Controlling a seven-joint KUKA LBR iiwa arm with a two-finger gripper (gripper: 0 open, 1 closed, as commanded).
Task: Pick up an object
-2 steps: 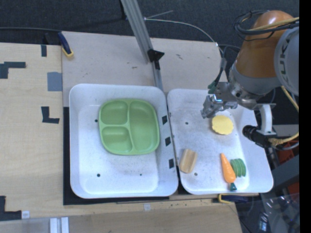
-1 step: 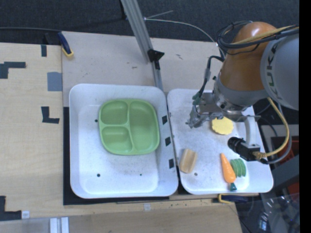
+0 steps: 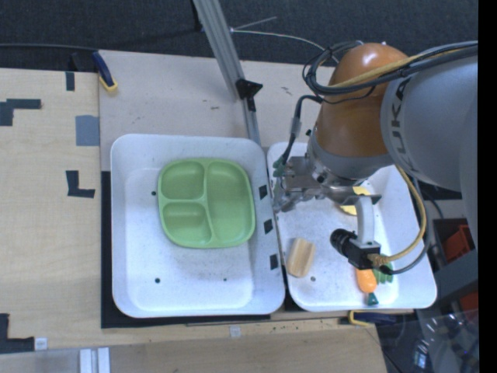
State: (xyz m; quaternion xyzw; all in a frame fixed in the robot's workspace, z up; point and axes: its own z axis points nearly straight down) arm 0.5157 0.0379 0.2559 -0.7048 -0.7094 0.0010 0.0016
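Observation:
My gripper (image 3: 286, 196) hangs over the upper left part of the right bin (image 3: 404, 282), close to the wall between the two bins. A tan block (image 3: 300, 256) lies in that bin just below the gripper, apart from it. An orange carrot-like piece with a green end (image 3: 366, 281) rests lower right in the same bin. A yellow thing (image 3: 356, 198) peeks out from under the wrist, mostly hidden by the arm. In the left bin (image 3: 136, 270) sits a green divided plate (image 3: 206, 202).
A metal rail (image 3: 225, 53) slants down from the top to the bins' shared corner. The big orange and grey arm covers the upper half of the right bin. Bare wooden bench lies to the left.

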